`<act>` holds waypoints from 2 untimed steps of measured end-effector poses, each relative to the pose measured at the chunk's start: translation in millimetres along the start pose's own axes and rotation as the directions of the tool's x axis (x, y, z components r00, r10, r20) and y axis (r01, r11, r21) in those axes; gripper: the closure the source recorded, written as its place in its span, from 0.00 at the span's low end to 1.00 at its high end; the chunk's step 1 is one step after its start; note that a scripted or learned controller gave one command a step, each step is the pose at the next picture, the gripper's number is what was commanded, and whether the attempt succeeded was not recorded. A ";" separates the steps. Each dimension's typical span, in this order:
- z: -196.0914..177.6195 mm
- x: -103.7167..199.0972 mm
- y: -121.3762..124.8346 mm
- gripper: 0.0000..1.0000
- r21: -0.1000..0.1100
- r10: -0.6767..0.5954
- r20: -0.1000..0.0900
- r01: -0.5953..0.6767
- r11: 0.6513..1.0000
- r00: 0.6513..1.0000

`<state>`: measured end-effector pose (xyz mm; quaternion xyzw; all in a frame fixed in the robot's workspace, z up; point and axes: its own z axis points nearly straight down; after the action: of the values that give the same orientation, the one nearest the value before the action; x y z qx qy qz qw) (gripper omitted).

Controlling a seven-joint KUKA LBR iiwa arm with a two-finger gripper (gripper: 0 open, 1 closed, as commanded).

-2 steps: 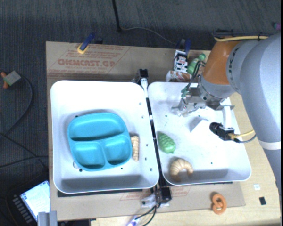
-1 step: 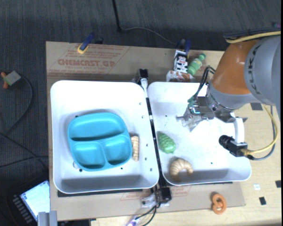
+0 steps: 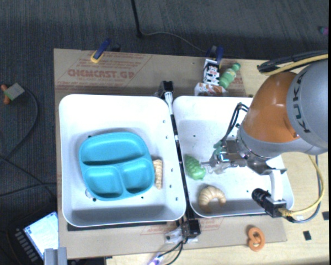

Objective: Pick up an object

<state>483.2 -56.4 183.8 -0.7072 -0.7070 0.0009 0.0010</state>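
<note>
Left bin (image 3: 71,148): a blue divided tray (image 3: 115,164) lies flat, with a small ridged tan piece (image 3: 158,173) just beside its right edge, close against the bin's right wall. Right bin (image 3: 188,114): a green object (image 3: 195,169) sits near the left wall, and a tan croissant-shaped object (image 3: 211,196) lies nearer the viewer, close to the near wall. The tool (image 3: 225,158) hangs low over the bin floor, just right of the green object; whether it is released or clenched cannot be told, and nothing is visibly grasped. Risks, as judged from this arrangement: the green object lies close to the wall, so a descending tool may strike the rim or push the object aside instead of enclosing it; its rounded, lumpy form may slip free on closure. The croissant-shaped object, near the front wall, presents the same clearance hazard. Loose items rest on the counter (image 3: 121,73) beyond both bins.
</note>
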 end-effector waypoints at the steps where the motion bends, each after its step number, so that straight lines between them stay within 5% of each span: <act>1: 22.2 -97.0 4.4 1.00 -0.001 0.003 0.002 -0.003 1.000 1.000; 2: -10.9 -35.8 0.7 1.00 -0.002 -0.001 0.000 0.001 1.000 1.000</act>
<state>483.9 -92.2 194.7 -0.7067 -0.7075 0.0002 0.0002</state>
